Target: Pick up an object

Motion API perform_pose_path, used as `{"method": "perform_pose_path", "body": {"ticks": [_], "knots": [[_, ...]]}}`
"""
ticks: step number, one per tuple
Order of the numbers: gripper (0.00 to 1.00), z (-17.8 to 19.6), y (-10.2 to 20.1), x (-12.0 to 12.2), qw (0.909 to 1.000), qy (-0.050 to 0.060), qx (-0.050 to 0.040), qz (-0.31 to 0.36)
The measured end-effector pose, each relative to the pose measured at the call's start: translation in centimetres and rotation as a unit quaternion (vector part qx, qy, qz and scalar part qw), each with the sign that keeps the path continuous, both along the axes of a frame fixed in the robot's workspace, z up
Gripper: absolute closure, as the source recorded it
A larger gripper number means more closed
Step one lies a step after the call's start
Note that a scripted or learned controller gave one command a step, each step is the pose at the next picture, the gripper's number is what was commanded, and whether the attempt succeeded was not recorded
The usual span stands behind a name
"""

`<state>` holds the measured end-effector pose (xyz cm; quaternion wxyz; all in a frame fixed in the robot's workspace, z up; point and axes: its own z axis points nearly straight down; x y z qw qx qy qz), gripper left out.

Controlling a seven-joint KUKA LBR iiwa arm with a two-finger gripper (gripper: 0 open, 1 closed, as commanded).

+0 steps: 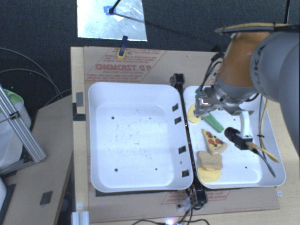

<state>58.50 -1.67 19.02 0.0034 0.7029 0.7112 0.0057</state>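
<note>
My gripper (202, 108) hangs low over the far left part of the right bin (272, 172), with the grey arm and its orange band coming in from the right. Just under it lie a flat yellow disc (192, 115) and a green stick (214, 123), both close to the gripper's tip. Nearer the front of the same bin lie a toy pizza slice (213, 142), a tan bread slice (210, 161) and a second yellow disc (210, 175) partly under the bread.
The left bin (136, 139) stands beside the right one, with black clips (180, 121) along the shared edge. Both bins rest on a cardboard sheet (126, 64). A shiny metal plate (111, 13) lies beyond it, and an aluminium frame (18, 130) stands at the left.
</note>
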Motion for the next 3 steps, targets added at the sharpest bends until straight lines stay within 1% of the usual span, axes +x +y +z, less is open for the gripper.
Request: {"method": "perform_pose_path", "body": {"ticks": [1, 2, 3], "knots": [[1.00, 15.0, 4.5, -6.8, 1.0000, -0.003, 0.0010, -0.001], [1.00, 12.8, 4.8, -9.9, 1.0000, 0.006, -0.0013, -0.004], [1.00, 30.2, 8.9, -9.7, 1.0000, -0.004, 0.0008, -0.002]]}}
